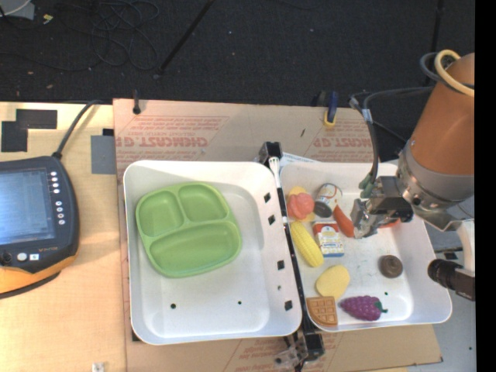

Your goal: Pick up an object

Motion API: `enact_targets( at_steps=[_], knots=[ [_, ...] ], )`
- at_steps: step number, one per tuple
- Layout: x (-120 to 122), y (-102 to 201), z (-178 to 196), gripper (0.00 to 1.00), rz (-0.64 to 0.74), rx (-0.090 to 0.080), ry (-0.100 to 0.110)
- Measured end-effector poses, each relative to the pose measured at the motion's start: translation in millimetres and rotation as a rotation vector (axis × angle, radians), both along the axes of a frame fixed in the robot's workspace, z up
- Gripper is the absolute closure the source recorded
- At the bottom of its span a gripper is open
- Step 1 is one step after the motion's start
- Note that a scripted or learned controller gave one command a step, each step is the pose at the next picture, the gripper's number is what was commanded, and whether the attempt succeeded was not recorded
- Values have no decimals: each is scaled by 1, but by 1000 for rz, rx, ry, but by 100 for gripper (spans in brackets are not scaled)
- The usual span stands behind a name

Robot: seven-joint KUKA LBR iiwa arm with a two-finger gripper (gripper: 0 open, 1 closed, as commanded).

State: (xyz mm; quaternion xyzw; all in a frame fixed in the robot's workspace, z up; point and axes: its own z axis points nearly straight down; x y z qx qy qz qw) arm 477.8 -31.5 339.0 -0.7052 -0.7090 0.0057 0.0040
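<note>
Metal tool [364, 222], grip state unclear, over right bin [422, 304] beside slim orange carrot [344, 220].

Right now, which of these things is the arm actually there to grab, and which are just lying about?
For the job, in the right bin:
corn, carrot, small carton, grapes, waffle, brown disc.

Lying about:
green divided plate in the left bin, handheld screen.

A green divided plate [188, 229] lies in the left bin [155, 316]; toy foods fill the right bin [418, 285].
</note>
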Motion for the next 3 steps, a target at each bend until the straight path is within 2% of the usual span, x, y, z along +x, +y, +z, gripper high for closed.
enact_targets(
  at_steps=[1,2,3],
  knots=[
    [3,73,-105,100,0,3,6],
    [5,15,-70,100,-9,0,-9],
    [14,84,-160,100,0,3,4]
  ],
)
